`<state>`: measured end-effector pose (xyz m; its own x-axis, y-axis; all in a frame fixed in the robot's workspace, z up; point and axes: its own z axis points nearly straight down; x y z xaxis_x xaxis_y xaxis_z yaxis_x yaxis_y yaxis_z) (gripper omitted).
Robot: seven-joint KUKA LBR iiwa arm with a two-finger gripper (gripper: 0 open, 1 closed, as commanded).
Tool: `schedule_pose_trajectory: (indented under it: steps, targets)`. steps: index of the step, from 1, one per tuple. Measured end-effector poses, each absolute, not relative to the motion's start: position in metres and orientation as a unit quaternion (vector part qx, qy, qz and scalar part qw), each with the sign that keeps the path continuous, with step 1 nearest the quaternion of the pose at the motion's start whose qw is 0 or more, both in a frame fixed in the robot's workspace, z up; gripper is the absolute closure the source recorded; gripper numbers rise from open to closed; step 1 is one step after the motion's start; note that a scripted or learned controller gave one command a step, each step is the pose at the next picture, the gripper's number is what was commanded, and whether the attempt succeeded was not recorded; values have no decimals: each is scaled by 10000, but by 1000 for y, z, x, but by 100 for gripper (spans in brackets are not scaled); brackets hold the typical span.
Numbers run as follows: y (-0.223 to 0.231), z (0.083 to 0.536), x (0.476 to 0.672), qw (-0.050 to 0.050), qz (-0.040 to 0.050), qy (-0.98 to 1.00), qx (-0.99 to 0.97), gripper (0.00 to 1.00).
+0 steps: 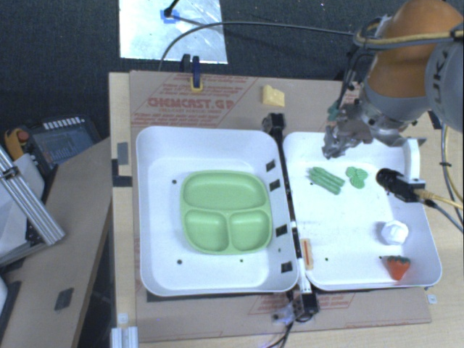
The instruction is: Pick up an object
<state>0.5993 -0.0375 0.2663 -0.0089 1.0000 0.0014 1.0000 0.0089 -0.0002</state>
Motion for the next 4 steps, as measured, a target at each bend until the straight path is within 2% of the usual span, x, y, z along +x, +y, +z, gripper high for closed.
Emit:
schedule_pose_trajectory:
  steps: [1,2,3,4]
  targets:
    - [15,266,582,9,-6,-7106,-7036,100]
    - [67,256,579,5,-4,-7102,-7040,100]
    - [105,242,563,9,-1,-7101,-7041,100]
    - [103,242,564,0,-3,-7084,-7058,0]
